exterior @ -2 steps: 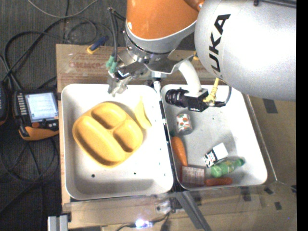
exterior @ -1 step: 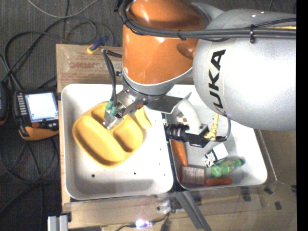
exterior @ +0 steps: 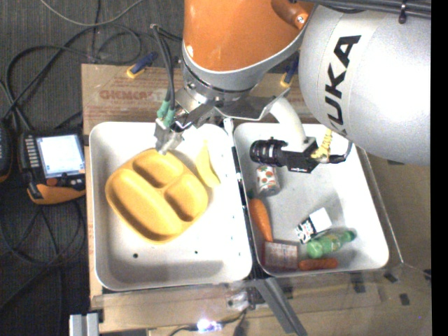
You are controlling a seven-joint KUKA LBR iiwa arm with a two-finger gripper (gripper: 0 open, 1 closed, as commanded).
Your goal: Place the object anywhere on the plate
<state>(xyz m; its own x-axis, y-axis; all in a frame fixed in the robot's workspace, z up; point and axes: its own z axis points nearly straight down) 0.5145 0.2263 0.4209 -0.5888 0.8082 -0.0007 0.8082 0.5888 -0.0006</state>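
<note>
Two white bins (exterior: 105, 271) sit side by side. The left one holds one yellow divided plate (exterior: 158, 196) and, at its two o'clock, one banana (exterior: 206, 165). The right one holds one carrot (exterior: 261, 218), one green bottle (exterior: 330, 242), one small can (exterior: 267, 179), one brown packet (exterior: 281, 255) and one black-and-white box (exterior: 314, 225).

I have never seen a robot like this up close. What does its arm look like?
The big rounded arm is pale grey with black KUKA lettering and a glossy orange band. Below sits a grey metal wrist, then a small gripper with green parts. Thin black cables run along it.
</note>
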